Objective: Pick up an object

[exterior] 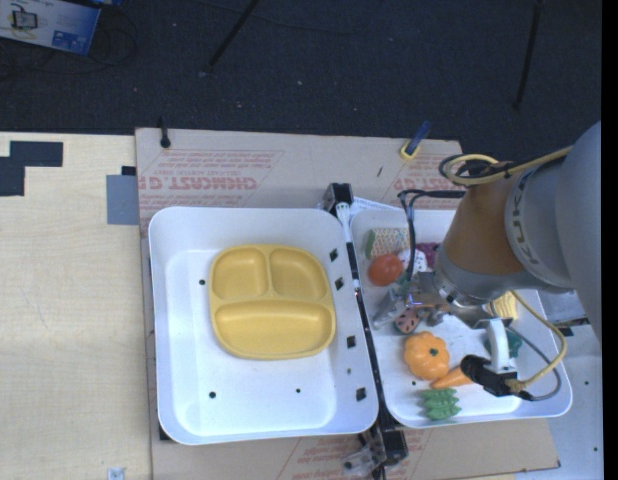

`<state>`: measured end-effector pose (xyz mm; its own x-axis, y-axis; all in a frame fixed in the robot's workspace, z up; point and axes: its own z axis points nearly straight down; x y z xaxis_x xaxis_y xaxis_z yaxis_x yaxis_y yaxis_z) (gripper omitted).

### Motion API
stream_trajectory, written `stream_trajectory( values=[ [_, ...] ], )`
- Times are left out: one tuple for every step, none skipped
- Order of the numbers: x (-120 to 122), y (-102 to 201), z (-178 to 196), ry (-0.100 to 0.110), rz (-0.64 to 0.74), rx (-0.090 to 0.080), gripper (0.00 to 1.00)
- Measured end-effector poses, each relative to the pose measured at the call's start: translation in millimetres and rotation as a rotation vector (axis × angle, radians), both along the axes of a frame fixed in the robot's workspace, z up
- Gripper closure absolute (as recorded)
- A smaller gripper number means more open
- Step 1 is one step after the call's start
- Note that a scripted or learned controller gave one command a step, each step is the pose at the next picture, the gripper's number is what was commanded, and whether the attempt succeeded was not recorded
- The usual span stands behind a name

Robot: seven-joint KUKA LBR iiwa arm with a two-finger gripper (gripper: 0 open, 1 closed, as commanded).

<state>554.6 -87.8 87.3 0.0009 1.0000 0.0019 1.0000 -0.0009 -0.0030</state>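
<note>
Your gripper (414, 306) sits low in the right bin (559, 393), near its left wall; you cannot tell whether it grips anything. A red tomato (386, 268) lies at its 10 o'clock, an orange pumpkin (426, 355) at 6, a green toy (440, 404) beyond by the front rim. The left bin (179, 388) holds a yellow divided plate (271, 300) with bare floor around it.

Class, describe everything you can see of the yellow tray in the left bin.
The yellow tray looks like smooth matte plastic, rounded at the corners, with three compartments: two small ones on the far side, one long one nearer. It lies flat on the floor of the left bin, roughly central. Nothing rests in it or touches it besides the bin.
</note>
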Motion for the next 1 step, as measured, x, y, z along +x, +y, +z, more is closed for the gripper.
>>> stream_trajectory(
  values=[
    [-44.1, 2.0, 0.5, -0.003, -0.001, 0.0, 0.0]
  ],
)
